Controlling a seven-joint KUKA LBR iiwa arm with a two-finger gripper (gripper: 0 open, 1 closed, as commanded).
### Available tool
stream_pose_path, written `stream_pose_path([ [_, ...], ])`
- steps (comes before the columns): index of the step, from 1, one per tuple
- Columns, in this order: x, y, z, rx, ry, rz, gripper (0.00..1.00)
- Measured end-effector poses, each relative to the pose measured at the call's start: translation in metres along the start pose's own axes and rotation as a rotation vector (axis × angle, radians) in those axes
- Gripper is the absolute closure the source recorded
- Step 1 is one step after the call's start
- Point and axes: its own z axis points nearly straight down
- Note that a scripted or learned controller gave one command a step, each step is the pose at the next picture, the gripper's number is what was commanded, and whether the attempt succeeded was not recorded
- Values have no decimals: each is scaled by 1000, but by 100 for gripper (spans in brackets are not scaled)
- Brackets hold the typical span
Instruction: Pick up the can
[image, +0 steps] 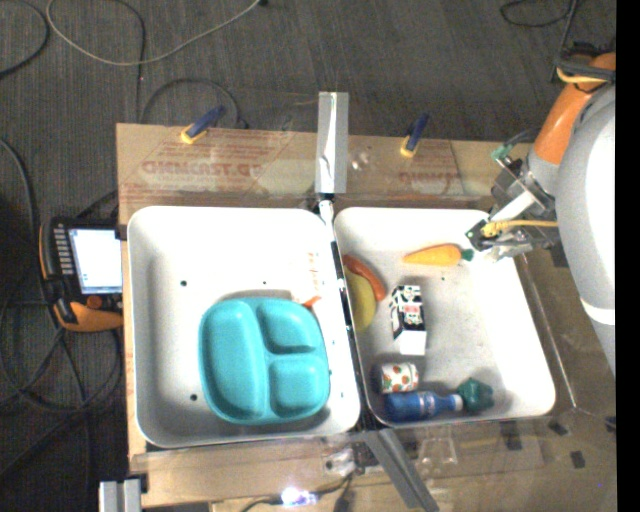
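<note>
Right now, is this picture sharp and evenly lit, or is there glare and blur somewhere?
In the camera view, the white bins look bright and washed out, with a glare spot at the bench's front edge; the floor lies dim. The arm at the right is blurred, and the can is small and soft but recognisable.

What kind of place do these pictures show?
Probably a robot test lab. The arm reaches over two white bins that hold toy food like a carrot and a small can. Loose cables lie on the carpet, and a control pendant sits beside the bench.
</note>
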Motion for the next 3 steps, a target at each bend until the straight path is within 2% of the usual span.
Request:
stream_pose_path([
  [1, 36, -2, -103, 0, 1, 28, 100],
  [2, -49, 12, -236, 0, 1, -85, 100],
  [3, -123, -32, -90, 4, 0, 201, 100],
])
